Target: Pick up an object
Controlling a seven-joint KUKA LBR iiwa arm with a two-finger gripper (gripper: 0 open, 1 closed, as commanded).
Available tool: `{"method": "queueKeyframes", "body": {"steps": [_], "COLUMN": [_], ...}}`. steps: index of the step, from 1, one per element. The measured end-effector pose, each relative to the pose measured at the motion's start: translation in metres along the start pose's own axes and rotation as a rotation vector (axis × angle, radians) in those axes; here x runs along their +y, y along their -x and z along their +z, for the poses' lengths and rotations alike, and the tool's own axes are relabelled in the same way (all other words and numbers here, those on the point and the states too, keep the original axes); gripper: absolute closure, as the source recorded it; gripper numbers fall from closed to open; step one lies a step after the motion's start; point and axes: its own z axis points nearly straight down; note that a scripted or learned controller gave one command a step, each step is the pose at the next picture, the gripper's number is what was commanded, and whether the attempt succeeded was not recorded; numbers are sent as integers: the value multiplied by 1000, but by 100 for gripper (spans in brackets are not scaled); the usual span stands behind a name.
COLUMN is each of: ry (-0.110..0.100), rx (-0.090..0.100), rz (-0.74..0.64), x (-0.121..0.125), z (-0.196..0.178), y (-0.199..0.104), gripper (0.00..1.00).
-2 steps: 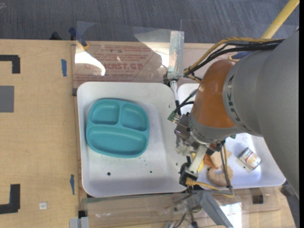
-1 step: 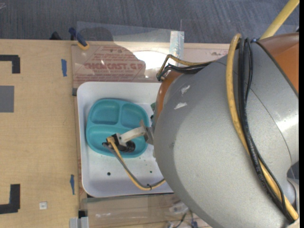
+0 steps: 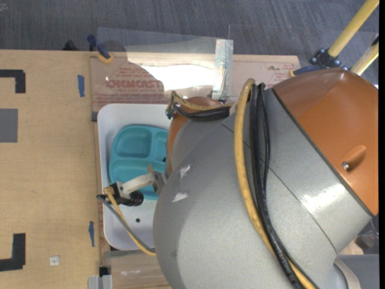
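Observation:
A teal divided plate [image 3: 135, 149] lies in the left white bin [image 3: 111, 116], filling most of the bin floor that shows. My gripper [image 3: 157, 178] reaches down over the plate's near right corner and is almost wholly hidden under the big grey arm [image 3: 240, 209]. I see nothing held. The arm also covers the right part of this bin and the whole of the other bin.
The wooden bench top [image 3: 48, 161] spreads to the left of the bin, with black corner marks and blue tape. A cardboard sheet [image 3: 138, 83] and a clear plastic panel [image 3: 168, 53] stand behind the bin. Yellow poles [image 3: 355, 23] cross the top right.

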Motion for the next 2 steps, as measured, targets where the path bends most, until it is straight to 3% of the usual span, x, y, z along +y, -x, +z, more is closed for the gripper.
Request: {"method": "queueKeyframes", "body": {"steps": [1, 2], "ry": [1, 1], "rx": [-8, 4], "rz": [-424, -111], "x": [-17, -20], "z": [29, -55], "y": [-5, -14], "gripper": [100, 100]}}
